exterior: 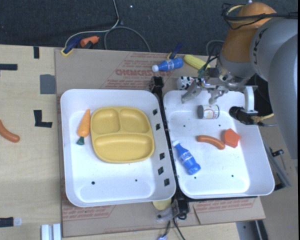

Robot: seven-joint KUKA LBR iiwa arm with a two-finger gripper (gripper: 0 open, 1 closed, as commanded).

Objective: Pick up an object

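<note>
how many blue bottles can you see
2: one blue bottle lies in the right bin, near its left wall; another blue bottle lies on the cardboard behind the bins. More may be hidden.

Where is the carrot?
The carrot lies in the left bin, right beside the yellow plate's left edge.

cardboard sheet (pixel 121 73) | red print, possibly "CHEMICAL" | other red lettering too blurred

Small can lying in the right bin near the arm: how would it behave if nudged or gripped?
The small can lies on its side on the smooth white bin floor, so it would probably roll when nudged. It looks rigid, and its rounded wall might slip from a loose pinch.
</note>
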